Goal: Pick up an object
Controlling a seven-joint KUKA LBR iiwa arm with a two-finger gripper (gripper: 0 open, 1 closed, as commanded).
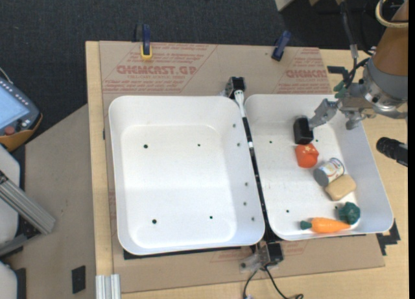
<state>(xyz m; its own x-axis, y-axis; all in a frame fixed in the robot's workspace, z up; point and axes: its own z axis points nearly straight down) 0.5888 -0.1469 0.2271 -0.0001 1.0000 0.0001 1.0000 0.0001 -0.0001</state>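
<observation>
Tomato lies apart from jaws.

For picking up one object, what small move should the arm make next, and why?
Probably shift the gripper toward the near edge of the right bin until it is over the grey can, then lower. The gripper is at the bin's far right side, apart from every object, and the can is one of the nearest to it.

Orange-red toy, small can, tan block, green toy and carrot in the right bin
</observation>
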